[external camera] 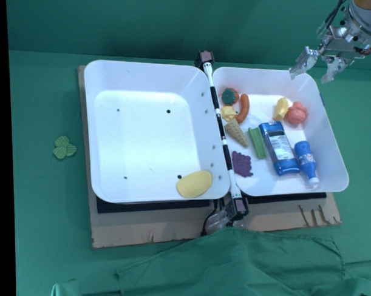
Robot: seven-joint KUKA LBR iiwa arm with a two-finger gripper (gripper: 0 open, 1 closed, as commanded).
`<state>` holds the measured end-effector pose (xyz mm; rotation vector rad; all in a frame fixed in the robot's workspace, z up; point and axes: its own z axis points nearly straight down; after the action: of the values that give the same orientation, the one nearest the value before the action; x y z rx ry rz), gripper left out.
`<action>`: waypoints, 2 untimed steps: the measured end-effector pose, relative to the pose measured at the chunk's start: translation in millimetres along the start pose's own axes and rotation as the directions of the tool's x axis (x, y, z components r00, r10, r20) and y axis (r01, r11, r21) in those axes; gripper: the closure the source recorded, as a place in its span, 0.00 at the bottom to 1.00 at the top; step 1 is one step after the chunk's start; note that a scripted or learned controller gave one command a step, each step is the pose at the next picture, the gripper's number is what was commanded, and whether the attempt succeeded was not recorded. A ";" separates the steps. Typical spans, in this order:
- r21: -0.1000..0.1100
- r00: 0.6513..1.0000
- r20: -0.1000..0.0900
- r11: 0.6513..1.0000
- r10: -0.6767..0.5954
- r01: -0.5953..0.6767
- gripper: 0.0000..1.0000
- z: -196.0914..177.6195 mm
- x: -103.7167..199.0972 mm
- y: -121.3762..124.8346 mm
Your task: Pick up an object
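Note:
My gripper (315, 67) hangs open above the far right corner of the right bin (335, 146), with nothing between its fingers. Below it in that bin lie a blue carton (278, 148), a blue bottle (306, 162), a pink-orange lumpy toy (296, 113), a small yellow piece (282, 107), a green stick (256, 142), a purple grape bunch (241, 163), a cone (235, 132), a sausage (243, 108) and a strawberry-like toy (230, 96). A yellow potato-shaped toy (194, 183) rests in the left bin's (104, 74) near right corner.
A black-and-white divider bar (218, 122) runs between the bins. Both bins sit on a cardboard sheet (146, 232). A small green leaf-shaped toy (64, 147) lies on the cloth to the left. Folded green cloth (238, 267) bunches at the front.

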<state>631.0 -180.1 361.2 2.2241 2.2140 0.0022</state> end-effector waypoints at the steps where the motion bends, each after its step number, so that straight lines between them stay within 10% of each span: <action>1: 0.000 1.000 0.000 1.000 0.000 0.000 0.00 0.0 0.0 0.0; 2: 0.005 1.000 0.001 1.000 -0.001 0.001 0.00 58.6 3.2 4.3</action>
<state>635.6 -177.1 302.6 2.2247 2.2178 -0.0043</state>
